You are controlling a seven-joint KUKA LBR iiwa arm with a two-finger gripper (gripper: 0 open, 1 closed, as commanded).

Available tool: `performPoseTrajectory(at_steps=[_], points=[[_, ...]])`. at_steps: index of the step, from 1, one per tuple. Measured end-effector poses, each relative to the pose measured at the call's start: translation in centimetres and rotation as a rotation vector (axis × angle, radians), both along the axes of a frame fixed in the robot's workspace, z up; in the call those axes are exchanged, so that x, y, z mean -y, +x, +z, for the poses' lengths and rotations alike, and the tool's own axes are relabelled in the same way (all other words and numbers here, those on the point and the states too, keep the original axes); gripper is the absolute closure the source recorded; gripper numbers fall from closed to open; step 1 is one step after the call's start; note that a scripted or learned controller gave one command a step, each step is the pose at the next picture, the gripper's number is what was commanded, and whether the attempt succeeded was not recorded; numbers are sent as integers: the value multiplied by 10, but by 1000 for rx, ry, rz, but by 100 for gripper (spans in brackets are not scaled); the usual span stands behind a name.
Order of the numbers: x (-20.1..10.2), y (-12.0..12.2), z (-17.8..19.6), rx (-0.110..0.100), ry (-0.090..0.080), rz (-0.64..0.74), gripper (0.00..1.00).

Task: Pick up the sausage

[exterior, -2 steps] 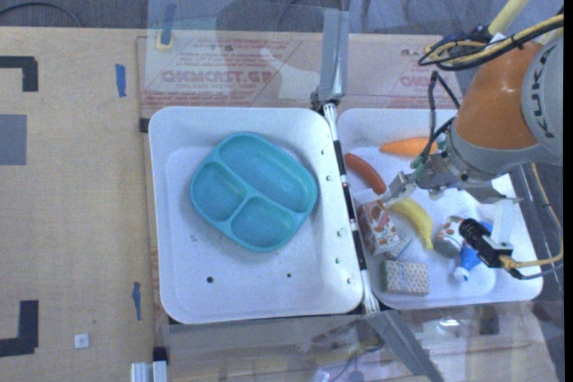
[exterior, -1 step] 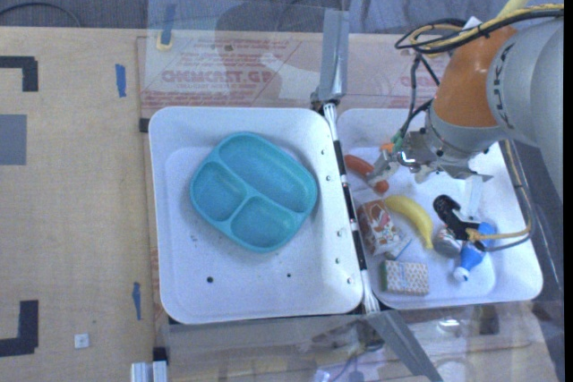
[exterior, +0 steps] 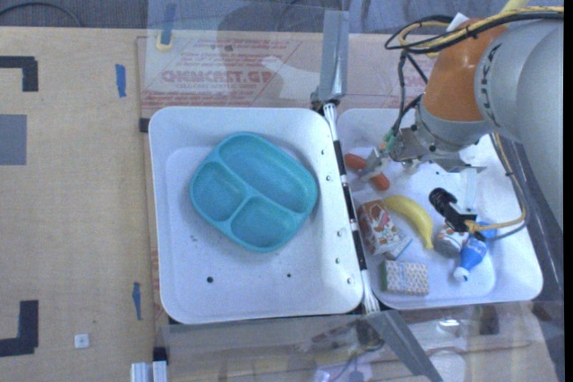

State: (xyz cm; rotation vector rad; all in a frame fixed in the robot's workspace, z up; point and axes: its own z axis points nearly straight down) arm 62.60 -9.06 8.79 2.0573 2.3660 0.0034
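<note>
Wooden bench (exterior: 72, 219) with blue tape marks, grey carpet and black cables beyond. Left bin (exterior: 179, 282) holding a blue plate (exterior: 253, 191). Right bin (exterior: 524, 268) crowded: sausage (exterior: 356, 162) near its left wall, banana (exterior: 410, 216), carton (exterior: 380, 226). Gripper (exterior: 387, 158) low beside the sausage; jaw state impossible to tell.
</note>
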Motion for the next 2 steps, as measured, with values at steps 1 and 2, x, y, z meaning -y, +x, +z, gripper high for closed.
performPoseTrajectory(at_steps=[1,2], points=[[1,2,12,7,-3,0,100],[-11,-9,97,-5,2,-137,100]])
